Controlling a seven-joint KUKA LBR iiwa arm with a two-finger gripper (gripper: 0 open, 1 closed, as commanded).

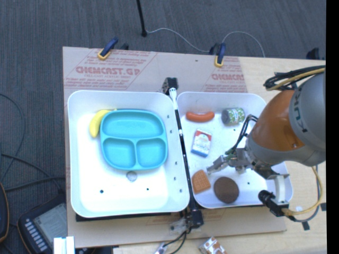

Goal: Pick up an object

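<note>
The right bin (260,100) holds a red sausage (200,116), a small green-labelled can (233,115), a small red, white and blue box (202,143), a tan cracker (201,181) and a dark brown round piece (226,189). My gripper (225,162) hangs low over the middle of this bin, just right of the box and above the brown piece. It looks open, with nothing between its fingers. The grey and orange arm (288,131) covers the bin's right side.
The left bin (79,157) holds a light blue divided plate (134,139) with a yellow banana (96,123) at its left edge. A black ridge (180,142) separates the two bins. Cables run along the bench's right side.
</note>
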